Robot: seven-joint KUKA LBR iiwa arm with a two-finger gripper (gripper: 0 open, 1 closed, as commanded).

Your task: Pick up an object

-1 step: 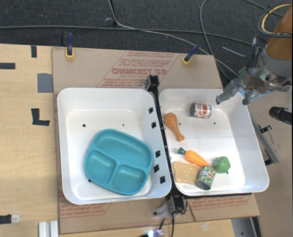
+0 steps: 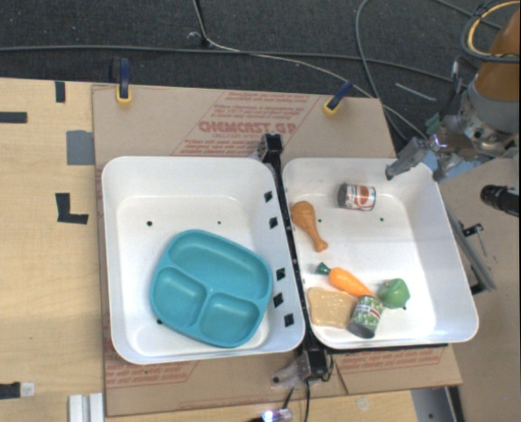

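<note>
The claw (image 2: pixel 416 161) looks open (holding nothing) near a little red-and-white can (image 2: pixel 358 197) lying on its side.

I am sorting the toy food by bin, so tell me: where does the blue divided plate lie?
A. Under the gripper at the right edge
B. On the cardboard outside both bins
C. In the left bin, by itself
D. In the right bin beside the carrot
C: the blue divided plate lies alone in the left bin, while the carrot and the other food sit in the right bin.
</note>
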